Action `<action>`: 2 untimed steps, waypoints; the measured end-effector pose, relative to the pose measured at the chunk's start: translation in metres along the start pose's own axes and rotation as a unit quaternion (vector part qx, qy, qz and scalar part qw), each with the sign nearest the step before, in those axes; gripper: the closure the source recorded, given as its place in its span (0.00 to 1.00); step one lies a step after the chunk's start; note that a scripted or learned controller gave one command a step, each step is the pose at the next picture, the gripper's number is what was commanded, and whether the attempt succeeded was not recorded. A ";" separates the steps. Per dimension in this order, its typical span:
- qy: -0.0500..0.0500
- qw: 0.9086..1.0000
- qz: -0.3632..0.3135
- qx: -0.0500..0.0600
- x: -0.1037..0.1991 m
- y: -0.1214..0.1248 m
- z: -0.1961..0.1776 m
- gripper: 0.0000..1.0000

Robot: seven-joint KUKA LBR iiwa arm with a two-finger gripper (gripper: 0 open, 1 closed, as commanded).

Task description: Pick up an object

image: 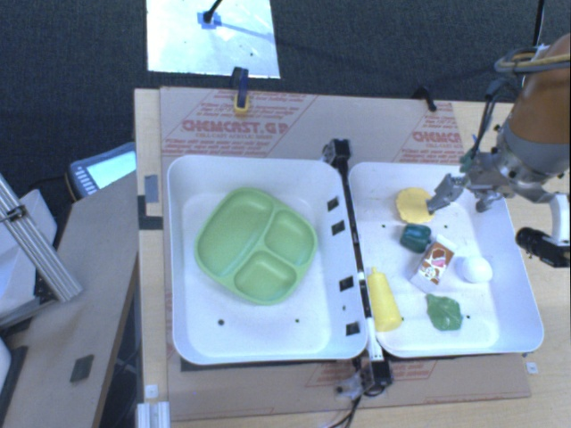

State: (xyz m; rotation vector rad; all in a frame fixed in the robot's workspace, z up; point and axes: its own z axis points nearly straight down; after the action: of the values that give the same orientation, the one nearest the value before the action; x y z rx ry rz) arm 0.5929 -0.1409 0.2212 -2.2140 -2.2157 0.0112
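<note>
1. The gripper (464,193) hung over the right bin (513,333), fingers spread apart with nothing between them.
2. One fingertip (441,200) hovered at the edge of the yellow disc (411,205).
3. Nearby lay a teal block (416,236), a small carton (434,263), a white egg (475,269), a green lump (443,312) and a yellow bottle (384,299).
4. The left bin (187,328) held a green divided plate (256,245).
</note>
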 end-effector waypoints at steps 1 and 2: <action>-0.001 1.000 -0.001 -0.006 0.001 0.002 -0.008 0.00; -0.001 1.000 0.000 -0.005 -0.001 0.002 0.054 0.00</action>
State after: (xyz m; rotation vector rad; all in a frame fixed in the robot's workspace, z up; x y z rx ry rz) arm 0.5943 -0.1415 0.1668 -2.2195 -2.2219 0.0014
